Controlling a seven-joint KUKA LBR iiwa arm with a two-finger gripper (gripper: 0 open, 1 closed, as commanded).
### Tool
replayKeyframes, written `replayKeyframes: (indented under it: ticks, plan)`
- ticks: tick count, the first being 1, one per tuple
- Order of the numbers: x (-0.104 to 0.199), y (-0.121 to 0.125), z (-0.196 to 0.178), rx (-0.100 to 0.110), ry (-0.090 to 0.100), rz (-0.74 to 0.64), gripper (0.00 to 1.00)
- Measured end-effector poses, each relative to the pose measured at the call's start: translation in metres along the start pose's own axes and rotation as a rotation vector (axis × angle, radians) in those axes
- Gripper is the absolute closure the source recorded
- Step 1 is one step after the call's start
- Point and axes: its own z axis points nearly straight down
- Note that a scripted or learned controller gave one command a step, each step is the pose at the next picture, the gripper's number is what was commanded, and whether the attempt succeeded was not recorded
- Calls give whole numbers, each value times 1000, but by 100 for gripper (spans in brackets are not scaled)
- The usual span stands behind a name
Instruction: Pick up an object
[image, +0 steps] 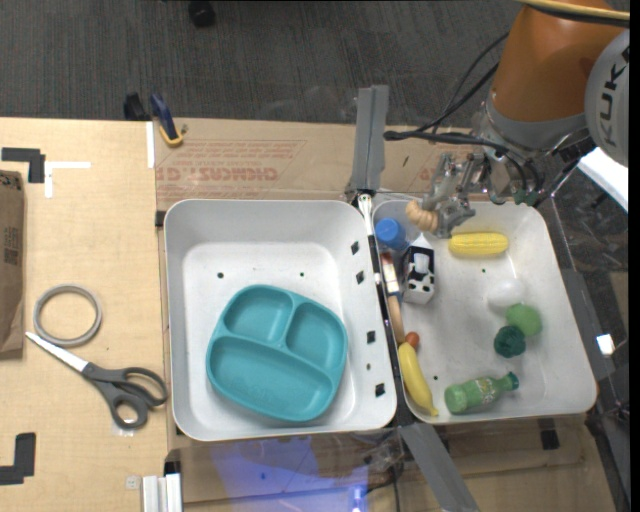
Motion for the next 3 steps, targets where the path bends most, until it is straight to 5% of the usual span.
replayKeyframes:
  ticks: [1,2,3]
  plan:
    - [2,-40,-68,0,1,-26,100]
    - [3,-59,114,1,-3,-135,100]
    - [0,-6,45,-1,-1,-166,100]
